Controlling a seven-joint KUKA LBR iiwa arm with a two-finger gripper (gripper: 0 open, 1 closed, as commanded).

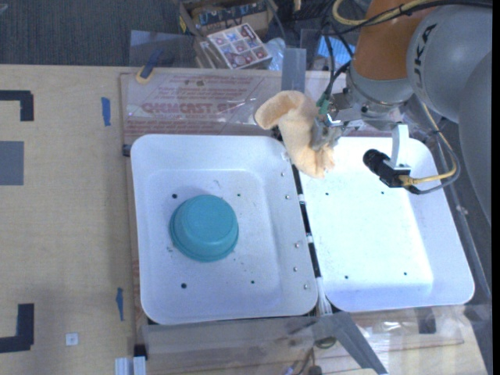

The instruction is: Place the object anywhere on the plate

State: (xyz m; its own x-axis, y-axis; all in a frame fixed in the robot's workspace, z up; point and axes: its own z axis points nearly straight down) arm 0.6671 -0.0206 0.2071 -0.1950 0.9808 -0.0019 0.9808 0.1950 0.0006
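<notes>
A limp, pale yellow cloth [299, 133] hangs in the air at the far end of the seam between the two bins, its upper lobe curling out to the left over the bench's far edge and its lower part drooping over the far left corner of the right bin [391, 233]. Its right side is caught between the fingers of the gripper [326, 127], which pinch a bunch of the fabric, so the cloth dangles from that one hold. Above the gripper the grey arm [445, 53] comes in from the right, its orange band [394, 10] sitting at the far right of the scene, with yellow and black cables looping beside it. A small black part on a yellow cable [384, 168] hangs just right of the cloth, over the far half of the right bin. The teal plate [204, 226], round and resting upside down like a shallow dome, lies in the left bin [156, 170], a little left of that bin's middle and well apart from the cloth. The left bin's floor is speckled with small dark marks. Beyond the bins, a sheet of clear plastic with red lettering [191, 106] lies on the bench, and farther back stands a cardboard box [226, 22] holding printed cards.
</notes>
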